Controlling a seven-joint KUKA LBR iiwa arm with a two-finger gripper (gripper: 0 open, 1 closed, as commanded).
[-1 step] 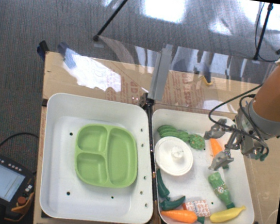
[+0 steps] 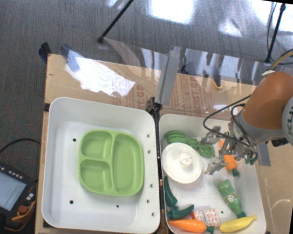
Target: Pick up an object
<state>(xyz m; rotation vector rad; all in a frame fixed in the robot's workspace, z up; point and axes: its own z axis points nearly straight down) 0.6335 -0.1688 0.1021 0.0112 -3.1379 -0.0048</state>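
The gripper [image 2: 227,157] is being shown low over the back of the right bin [image 2: 260,208], reached in from the right by the grey arm [image 2: 278,109] with its orange band. A small orange toy piece [image 2: 230,162] is lying right at the fingertips, apparently between them, though whether it is being pinched cannot be told, nor how far the jaws are spread. Just left of the gripper a white round lid [image 2: 182,162] is resting, with green pea pods [image 2: 182,139] behind it. Nearer the front, a green bottle [image 2: 231,197], a yellow banana [image 2: 238,224], a carrot [image 2: 191,225] and a wrapped packet [image 2: 208,215] are lying. The left bin [image 2: 53,192] is holding a green divided plate [image 2: 111,163].
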